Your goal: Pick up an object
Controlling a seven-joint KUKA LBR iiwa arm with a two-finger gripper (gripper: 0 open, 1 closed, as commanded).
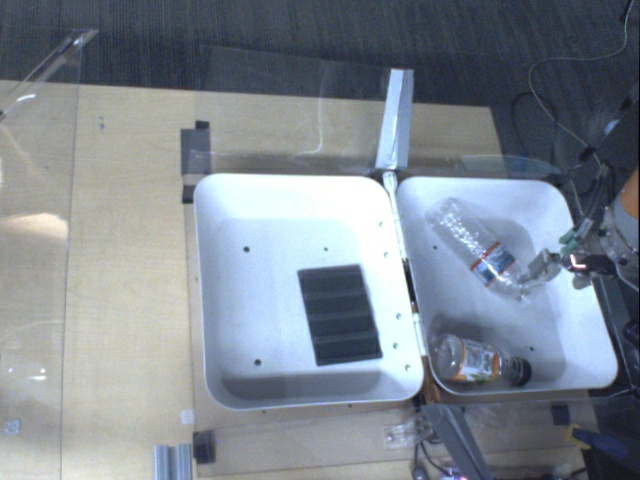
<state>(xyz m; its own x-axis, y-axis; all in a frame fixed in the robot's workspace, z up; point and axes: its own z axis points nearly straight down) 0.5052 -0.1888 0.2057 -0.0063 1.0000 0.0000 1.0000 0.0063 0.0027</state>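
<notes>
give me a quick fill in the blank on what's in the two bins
1. The flat black ridged pad lies in the ____ bin.
2. The clear plastic bottle lies in the right bin, its capped end toward the ____.
3. The bottle with the orange label lies on its side near the right bin's ____ edge.
4. The number of bottles in the right bin is ____.

Missing words: left; gripper; front; two

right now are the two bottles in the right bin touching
Apart. The camera view shows bare white bin floor between the clear bottle and the juice bottle lying near the bin's front edge.
</notes>
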